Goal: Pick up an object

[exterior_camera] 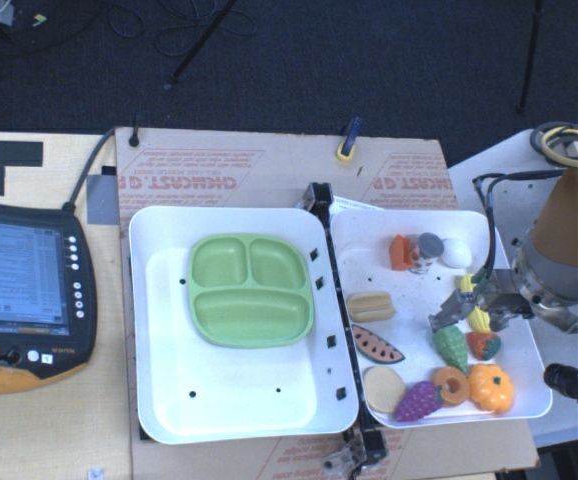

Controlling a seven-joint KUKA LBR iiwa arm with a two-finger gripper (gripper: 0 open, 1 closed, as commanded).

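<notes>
At the near edge of the right bin (514,413) lie toy foods: a purple grape bunch (418,401), a round cookie (382,380), a doughnut (450,385) and an orange pumpkin (490,386). Just behind them the gripper (466,309) hangs over a green strawberry-shaped toy (451,346), beside a yellow corn cob (478,318) and a red piece (484,345); I cannot tell whether it pinches anything. These look like light, stiff, smooth plastic, likely slippery, so the green toy's widest middle seems the safest grip.
</notes>
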